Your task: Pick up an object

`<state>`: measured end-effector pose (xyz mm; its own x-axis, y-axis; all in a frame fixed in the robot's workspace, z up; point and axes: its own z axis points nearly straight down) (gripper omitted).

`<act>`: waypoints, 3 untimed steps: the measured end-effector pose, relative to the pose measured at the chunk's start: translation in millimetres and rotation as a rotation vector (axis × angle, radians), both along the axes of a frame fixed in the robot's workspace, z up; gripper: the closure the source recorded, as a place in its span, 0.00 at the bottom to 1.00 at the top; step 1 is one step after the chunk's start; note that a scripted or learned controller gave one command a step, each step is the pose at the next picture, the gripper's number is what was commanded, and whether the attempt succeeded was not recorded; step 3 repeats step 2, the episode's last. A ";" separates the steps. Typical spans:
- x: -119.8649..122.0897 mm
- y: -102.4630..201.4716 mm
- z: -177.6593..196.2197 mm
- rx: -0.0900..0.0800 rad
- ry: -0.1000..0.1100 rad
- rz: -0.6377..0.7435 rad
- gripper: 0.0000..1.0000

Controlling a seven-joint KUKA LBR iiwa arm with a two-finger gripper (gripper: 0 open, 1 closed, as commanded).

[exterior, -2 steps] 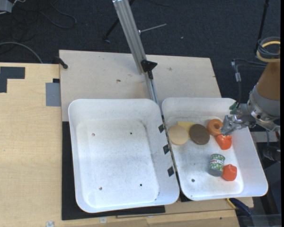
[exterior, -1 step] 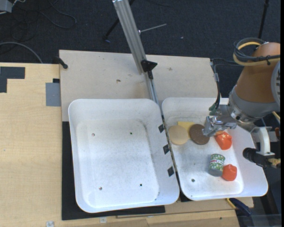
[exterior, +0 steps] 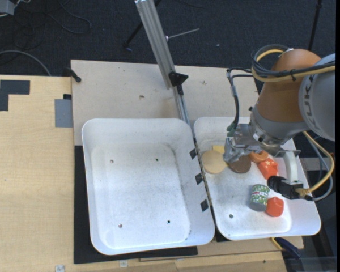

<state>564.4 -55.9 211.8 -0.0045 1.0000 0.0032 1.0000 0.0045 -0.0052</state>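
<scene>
We cannot tell how the jaws stand: the gripper [exterior: 236,151] sits low in the right bin [exterior: 232,222], its metal tip pressed among the things near that bin's upper left, and the wrist hides the rest. Just under the tip lies a brown rounded object [exterior: 239,165], touching or nearly touching it. Beside that, toward the divider, we see a tan disc [exterior: 213,162] with a small yellow piece [exterior: 217,149] at its upper edge. To the right lies an orange-red object [exterior: 267,167]. Lower in the bin rests a green-labelled can [exterior: 259,197] on its side, with a red object [exterior: 275,207] touching it. The left bin [exterior: 102,146] sits alongside on the counter [exterior: 119,89].
</scene>
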 end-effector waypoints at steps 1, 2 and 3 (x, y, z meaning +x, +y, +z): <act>8.7 49.0 -5.4 -0.001 -0.001 0.000 1.00; 17.5 102.3 10.1 -0.001 -0.004 0.000 1.00; 17.5 102.3 10.1 -0.001 -0.004 0.000 1.00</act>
